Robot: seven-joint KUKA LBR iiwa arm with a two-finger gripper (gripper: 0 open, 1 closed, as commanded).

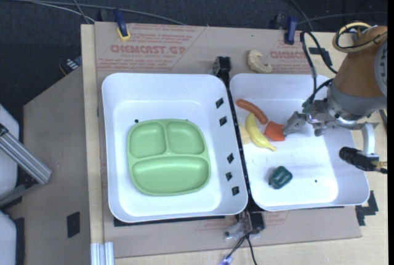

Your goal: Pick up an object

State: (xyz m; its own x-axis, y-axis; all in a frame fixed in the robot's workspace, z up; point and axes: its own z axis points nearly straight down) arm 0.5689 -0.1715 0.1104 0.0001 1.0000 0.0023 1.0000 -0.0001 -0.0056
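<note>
Red printed lettering is showing on the brown protective sheet (184, 42) covering the bench board behind the two bins. The line nearest the left bin is reading "CHEMCAST GP", its letters running along the board's far edge, just beside the blue clamp (122, 25). Smaller red lines above and below that word are appearing as fine print, too small to make out. A second run of the same red lettering is showing further right (289, 56), behind the right bin, but it is partly hidden and cannot be read. More faint red print is lying along the board's near edge (212, 225), also illegible.
</note>
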